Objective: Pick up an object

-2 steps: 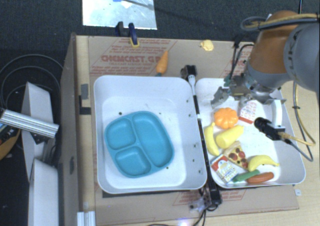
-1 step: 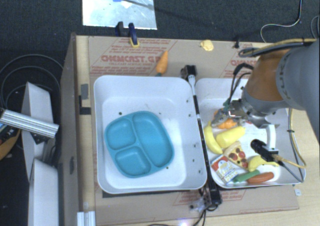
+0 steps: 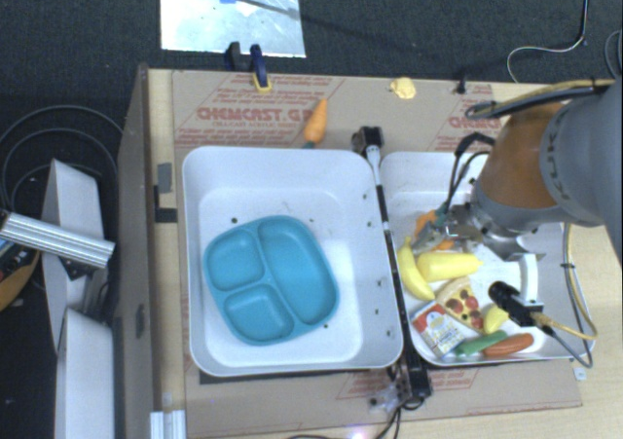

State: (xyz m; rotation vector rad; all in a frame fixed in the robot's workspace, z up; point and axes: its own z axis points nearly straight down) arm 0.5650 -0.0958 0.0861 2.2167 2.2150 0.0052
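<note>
The arm reaches in from the right and bends down over the right bin (image 3: 399,169), its claw (image 3: 450,225) low among the toy food piled there. From above, the wrist and cabling cover the tips, so I cannot tell whether the claw is spread or pressed together, nor whether anything sits between its tips.

The candidates for picking all lie in the right bin: a yellow banana (image 3: 413,273) along the left wall, a yellow corn-like piece (image 3: 450,263) just right of it, a small orange item (image 3: 425,222) touching the claw's left side, a pizza slice (image 3: 461,303) nearer, then a red-and-white packet (image 3: 443,333), a red sausage-like piece (image 3: 509,345) and something green (image 3: 474,347) at the near wall. The left bin (image 3: 224,174) carries a blue divided tray (image 3: 270,277).

To do this step well, the claw should probably commit to one item, the orange piece or the corn-like one being closest. The pieces touch each other, so a descent straight down with the tips straddling the short axis seems safest; a slanted approach may nudge neighbours and let the rounded banana roll away. Lifting slowly and vertically would show whether the grip has really taken before the arm moves off.
</note>
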